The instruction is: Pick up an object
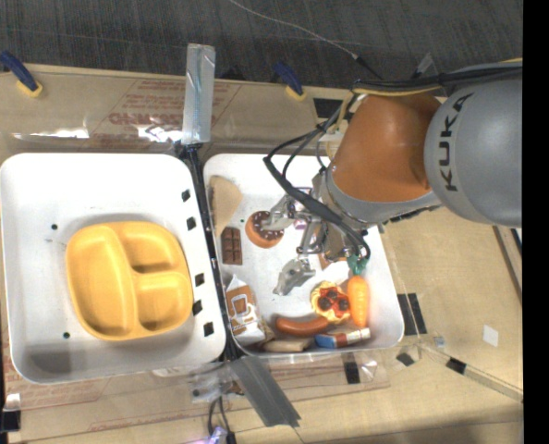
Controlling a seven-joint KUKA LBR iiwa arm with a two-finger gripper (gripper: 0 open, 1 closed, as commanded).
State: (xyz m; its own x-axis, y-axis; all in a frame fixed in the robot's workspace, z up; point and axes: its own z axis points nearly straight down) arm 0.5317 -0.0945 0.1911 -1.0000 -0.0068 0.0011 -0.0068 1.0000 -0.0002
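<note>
My gripper hangs over the middle of the right bin, its fingers spread open and nothing between them. One fingertip is low in the bin, and the other fingertip sits right beside a chocolate donut. To the donut's left lies a brown chocolate bar. At the bin's front right lie an orange carrot and a yellow-and-red toy. A sausage and a small printed box sit along the front wall. The arm's orange band hides the bin's far right part.
The left bin holds a yellow divided tray. A tan wedge lies at the right bin's back left corner. A blue-ended stick rests at its front wall. Black cables loop from the wrist above the donut.
</note>
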